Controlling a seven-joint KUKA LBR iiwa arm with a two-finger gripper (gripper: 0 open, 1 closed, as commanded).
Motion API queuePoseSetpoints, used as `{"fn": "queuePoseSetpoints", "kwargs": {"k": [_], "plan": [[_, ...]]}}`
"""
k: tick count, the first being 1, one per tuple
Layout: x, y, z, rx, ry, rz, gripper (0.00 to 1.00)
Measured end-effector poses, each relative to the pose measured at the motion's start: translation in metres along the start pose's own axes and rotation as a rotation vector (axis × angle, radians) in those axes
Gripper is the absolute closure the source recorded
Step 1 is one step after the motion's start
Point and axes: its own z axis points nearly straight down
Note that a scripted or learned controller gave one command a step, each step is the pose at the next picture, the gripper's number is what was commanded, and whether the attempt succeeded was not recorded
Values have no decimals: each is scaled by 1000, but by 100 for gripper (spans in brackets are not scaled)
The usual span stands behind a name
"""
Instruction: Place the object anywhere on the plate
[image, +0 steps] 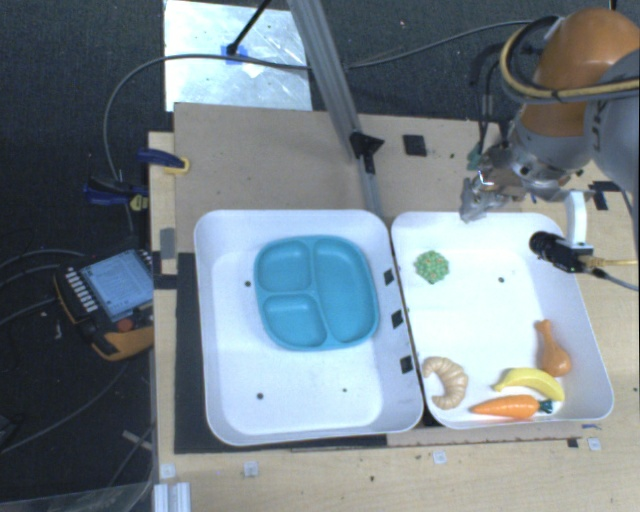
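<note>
the green ball (432, 266) lies in the right bin (500, 300), well apart from the fingers (474, 207), whose state i cannot tell.

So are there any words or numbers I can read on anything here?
None can be read.
The handheld device left of the bins has a screen and buttons, too blurred to read.
The blue plate, toy foods and gripper carry no writing that shows.

The arm reaches in from the upper right, its end effector (478, 203) pointing downward
</note>
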Motion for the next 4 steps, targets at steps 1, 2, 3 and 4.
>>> {"fn": "queuePoseSetpoints", "kwargs": {"k": [1,2,3,4], "plan": [[0,2,-52,-1,0,-1,100],[52,-28,-40,8,2,-4,100],[99,-57,-23,10,2,-4,100],[156,-78,-18,9,3,-6,100]]}}
